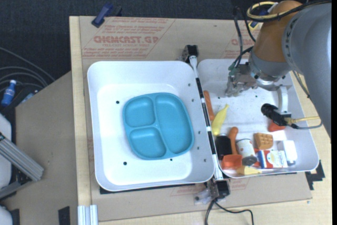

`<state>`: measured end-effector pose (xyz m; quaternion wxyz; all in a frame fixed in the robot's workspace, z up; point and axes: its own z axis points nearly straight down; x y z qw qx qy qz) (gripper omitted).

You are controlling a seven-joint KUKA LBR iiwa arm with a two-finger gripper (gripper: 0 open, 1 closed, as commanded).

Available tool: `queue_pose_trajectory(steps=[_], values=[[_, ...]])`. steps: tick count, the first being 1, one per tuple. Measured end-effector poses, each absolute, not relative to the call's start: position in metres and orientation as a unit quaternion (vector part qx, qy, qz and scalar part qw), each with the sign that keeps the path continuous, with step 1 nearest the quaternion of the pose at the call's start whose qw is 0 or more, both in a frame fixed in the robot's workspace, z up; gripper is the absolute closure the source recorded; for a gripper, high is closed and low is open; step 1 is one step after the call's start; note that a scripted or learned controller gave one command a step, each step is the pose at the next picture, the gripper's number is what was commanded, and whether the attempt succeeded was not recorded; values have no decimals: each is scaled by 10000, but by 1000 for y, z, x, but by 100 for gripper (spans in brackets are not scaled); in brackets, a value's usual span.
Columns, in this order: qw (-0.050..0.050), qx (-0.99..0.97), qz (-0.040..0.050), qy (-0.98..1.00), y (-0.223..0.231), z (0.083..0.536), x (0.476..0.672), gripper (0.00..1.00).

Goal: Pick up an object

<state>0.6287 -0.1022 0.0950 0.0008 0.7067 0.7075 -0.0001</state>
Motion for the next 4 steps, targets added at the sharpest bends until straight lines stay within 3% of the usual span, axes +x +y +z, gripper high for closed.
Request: queue_pose_trajectory(steps=[1,2,3,4], values=[[6,7068,-4,7075,-102,95,629,0],[15,7066,0,7076,-102,105,629,100],[14,7066,-3,7076,-102,105,629,0],[-13,7075,-5,7067,-99,84,545,0]])
